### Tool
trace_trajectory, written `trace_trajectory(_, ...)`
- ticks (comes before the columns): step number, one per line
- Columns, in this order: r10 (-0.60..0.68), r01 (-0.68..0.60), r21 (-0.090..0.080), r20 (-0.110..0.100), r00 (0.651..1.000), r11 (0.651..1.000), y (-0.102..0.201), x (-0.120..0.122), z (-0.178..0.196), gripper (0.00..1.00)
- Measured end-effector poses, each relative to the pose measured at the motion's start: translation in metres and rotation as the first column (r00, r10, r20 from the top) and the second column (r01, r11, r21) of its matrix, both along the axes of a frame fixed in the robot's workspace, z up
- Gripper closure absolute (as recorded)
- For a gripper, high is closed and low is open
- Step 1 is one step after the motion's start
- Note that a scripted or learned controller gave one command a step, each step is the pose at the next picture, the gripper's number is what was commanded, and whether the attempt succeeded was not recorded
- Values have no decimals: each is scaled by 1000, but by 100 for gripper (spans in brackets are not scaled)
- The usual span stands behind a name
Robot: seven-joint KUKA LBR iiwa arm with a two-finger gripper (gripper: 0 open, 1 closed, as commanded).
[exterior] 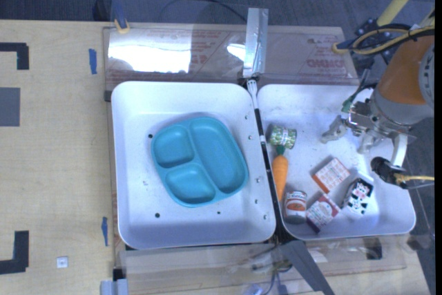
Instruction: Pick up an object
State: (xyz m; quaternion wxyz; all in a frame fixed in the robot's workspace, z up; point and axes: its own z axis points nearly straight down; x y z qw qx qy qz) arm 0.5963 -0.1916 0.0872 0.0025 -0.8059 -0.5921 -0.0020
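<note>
- My gripper [352, 137] hangs over the upper right part of the right bin [311, 97], with my grey wrist and its orange band rising off toward 2 o'clock
- I see two pale fingers splayed apart, one reaching toward 9 o'clock and one toward 6 o'clock, with nothing between them, so I read the pincer as released and carrying nothing
- The nearest candidate is the orange-and-white carton [330, 174], which lies from my fingertips at about 7 o'clock, near but apart from them, flat on the bin floor
- Its long axis runs from about 2 o'clock to 8 o'clock, so I judge my fingers should close across the short way, along the 11-to-5 line
- The black-and-white cow-patterned pack [359, 196] sits at about 6 o'clock from my gripper, a little farther than the carton, near the bin's right wall
- The carrot [280, 176] lies well off at 8 o'clock, its long axis nearly 12 to 6, with the thick end up at 12 and the tip pointing down to 6
- The green-labelled can [282, 137] lies on its side at 9 o'clock from my gripper, just above the carrot's top
- The small red-labelled jar [295, 205] and a pink-and-white packet [322, 212] crowd the lower rim at 7 o'clock, close together
- The left bin [131, 148] holds a blue divided plate [199, 160], far off at 9 o'clock; I judge it a poor pick from here
</note>
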Motion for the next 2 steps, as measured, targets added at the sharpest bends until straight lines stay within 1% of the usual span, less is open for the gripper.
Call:
trace_trajectory(1,-111,111,5,3,994,994,-1,-72,1,0)
trace_trajectory(2,-182,182,-4,3,983,983,5,-37,0,0)
